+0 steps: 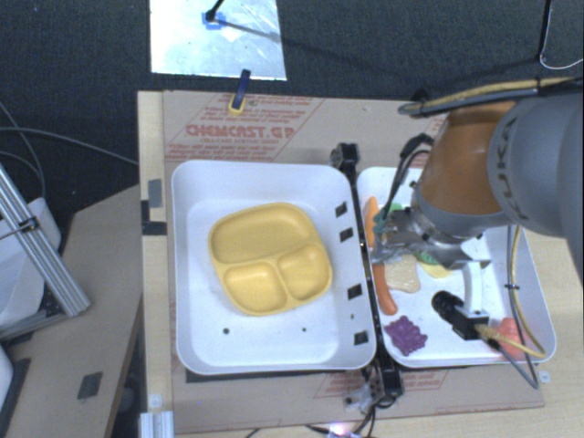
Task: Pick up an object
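Counting two white bins side by side on the desk [100, 272]: left bin [196, 336], right bin [447, 349].

Lying in the left bin: one yellow tray [269, 258], three compartments, flat, near the middle.

Lying in the right bin, along its left wall: orange carrot [370, 215], showing in two stretches, one above and one below the tool. Unable to tell whether one piece or two.

Resting just beside the lower stretch: one pale slice [404, 276].

Sitting near the front left corner of the same bin: one purple grape bunch [405, 336].

Reaching in from the right: one arm [474, 167], with the tool [388, 238] hanging over the carrot's middle, at the left side of the right bin.

Tool open or closed: cannot tell. Gripping anything: cannot tell either.
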`<action>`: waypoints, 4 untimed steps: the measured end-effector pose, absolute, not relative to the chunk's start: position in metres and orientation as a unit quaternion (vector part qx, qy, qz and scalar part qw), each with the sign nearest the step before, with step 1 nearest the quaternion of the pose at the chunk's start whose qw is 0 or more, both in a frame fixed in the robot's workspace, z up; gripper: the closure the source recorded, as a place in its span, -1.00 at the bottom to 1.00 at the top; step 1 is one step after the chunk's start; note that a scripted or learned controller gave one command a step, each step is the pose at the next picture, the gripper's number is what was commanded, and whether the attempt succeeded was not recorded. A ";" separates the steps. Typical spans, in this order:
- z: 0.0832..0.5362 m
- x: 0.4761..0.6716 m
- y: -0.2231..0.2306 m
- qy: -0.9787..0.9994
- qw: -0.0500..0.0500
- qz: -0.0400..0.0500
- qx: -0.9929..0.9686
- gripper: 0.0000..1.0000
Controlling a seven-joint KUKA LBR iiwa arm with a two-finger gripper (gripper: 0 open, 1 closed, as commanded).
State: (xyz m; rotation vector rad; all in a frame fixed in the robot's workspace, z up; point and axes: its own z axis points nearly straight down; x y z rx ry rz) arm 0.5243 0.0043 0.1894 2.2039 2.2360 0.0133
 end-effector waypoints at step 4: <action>0.366 0.486 0.112 0.711 -0.002 -0.001 0.704 1.00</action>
